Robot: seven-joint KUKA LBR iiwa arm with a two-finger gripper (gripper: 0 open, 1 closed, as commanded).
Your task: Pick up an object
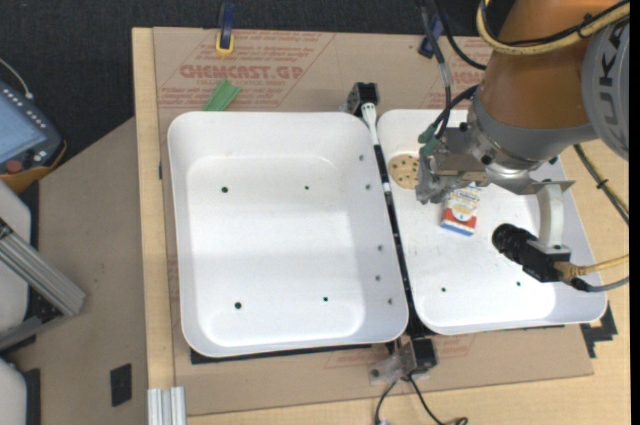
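Note:
My gripper [437,185] hangs low over the right bin [480,303], near its back left part. A small white, red and blue packet [462,211] lies on the bin floor just right of and below the gripper, partly covered by the wrist. A round tan disc with small holes [403,169] lies left of the gripper, close to the bin's left wall. Nothing shows between the gripper's tips from this angle.
The left bin [200,213] stands beside the right one, sharing a dark divider strip. A green piece [222,95] and a blue-yellow clamp [226,28] sit on the cardboard behind the left bin. The arm's bulk covers the right bin's back.

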